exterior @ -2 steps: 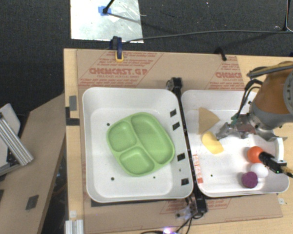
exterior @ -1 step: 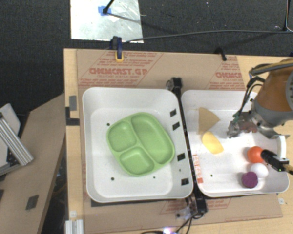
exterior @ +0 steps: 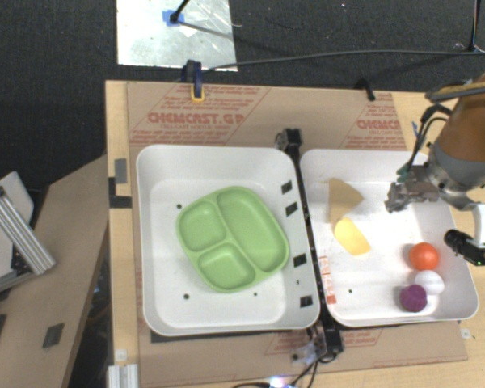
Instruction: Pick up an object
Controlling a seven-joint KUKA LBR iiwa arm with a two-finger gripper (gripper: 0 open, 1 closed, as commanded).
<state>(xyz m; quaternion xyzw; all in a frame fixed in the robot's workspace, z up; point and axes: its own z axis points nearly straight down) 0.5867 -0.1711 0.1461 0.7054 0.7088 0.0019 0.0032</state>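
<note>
The right bin point(exterior: 364, 162) holds a tan wedge point(exterior: 341, 196), a yellow block point(exterior: 351, 237), an orange ball point(exterior: 423, 256), a white ball point(exterior: 429, 282) and a purple ball point(exterior: 413, 298). My gripper point(exterior: 402, 196) hangs over the upper right part of this bin, right of the tan wedge and above the orange ball. It touches none of the objects. The grey arm with its orange band point(exterior: 469, 136) reaches in from the right.
The left bin point(exterior: 162, 176) holds a green three-compartment plate point(exterior: 231, 238). A black divider with clips point(exterior: 301, 217) runs between the bins. A black cable crosses above the bench, and a metal rail point(exterior: 12, 225) stands at the far left.
</note>
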